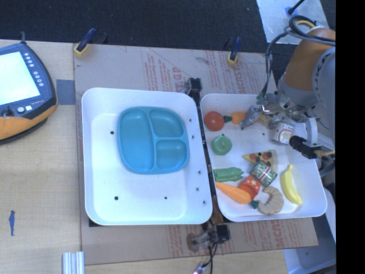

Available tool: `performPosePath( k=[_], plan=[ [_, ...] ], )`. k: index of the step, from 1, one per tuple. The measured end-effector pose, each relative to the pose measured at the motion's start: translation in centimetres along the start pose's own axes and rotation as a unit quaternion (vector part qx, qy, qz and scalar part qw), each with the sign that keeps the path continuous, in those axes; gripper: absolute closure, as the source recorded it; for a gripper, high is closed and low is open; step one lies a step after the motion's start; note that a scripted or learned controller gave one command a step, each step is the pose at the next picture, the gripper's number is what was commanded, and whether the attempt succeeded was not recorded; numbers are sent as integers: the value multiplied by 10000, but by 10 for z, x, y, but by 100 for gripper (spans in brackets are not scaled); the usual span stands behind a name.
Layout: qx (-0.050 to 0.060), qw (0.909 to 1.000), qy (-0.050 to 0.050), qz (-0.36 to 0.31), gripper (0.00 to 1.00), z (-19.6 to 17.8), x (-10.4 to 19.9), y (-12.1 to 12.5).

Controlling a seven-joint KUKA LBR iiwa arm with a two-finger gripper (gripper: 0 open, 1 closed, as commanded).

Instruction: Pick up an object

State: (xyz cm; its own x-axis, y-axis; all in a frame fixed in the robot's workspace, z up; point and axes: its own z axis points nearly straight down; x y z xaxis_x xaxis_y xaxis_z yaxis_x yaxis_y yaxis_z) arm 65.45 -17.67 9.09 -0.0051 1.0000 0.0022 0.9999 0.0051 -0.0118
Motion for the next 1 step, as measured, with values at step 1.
performPosePath(
  k=[1],
  plan=[
    [0,10000,-5,2,0,0,13,0]
  ],
)
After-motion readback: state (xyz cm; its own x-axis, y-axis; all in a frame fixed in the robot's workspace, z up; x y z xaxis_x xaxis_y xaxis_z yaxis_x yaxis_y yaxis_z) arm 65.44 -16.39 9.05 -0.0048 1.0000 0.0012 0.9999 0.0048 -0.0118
